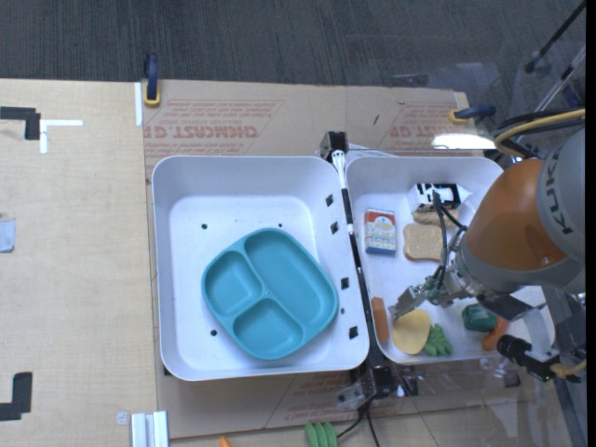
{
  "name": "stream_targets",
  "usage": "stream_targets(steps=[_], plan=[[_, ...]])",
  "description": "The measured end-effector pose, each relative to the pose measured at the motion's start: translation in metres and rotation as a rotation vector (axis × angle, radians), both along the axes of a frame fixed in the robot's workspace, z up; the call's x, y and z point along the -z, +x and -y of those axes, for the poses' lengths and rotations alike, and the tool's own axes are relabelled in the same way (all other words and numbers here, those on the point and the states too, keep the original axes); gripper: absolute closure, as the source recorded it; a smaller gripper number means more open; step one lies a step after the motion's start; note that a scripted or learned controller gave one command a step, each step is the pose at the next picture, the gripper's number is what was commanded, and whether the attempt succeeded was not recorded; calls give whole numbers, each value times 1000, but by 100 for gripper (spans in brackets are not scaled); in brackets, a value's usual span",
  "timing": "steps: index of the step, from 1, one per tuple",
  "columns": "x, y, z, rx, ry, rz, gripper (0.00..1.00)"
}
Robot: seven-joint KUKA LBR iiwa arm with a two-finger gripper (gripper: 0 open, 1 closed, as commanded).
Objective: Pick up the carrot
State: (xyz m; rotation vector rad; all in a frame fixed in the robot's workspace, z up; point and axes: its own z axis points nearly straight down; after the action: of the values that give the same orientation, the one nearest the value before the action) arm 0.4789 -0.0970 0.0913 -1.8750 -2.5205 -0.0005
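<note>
The pincer hangs low in the right bin, just above a yellow piece. Whether it is open cannot be told. The carrot lies near.

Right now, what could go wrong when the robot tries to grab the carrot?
The carrot lies against the right bin's left wall, so a finger might hit the wall. The gripper hangs nearer the yellow piece and green toy, so it could grab or knock those instead.
</note>
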Motion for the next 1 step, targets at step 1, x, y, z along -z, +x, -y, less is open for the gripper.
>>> stream_targets(steps=[1], plan=[[-9, 2, 1, 1, -2, 3, 100]])
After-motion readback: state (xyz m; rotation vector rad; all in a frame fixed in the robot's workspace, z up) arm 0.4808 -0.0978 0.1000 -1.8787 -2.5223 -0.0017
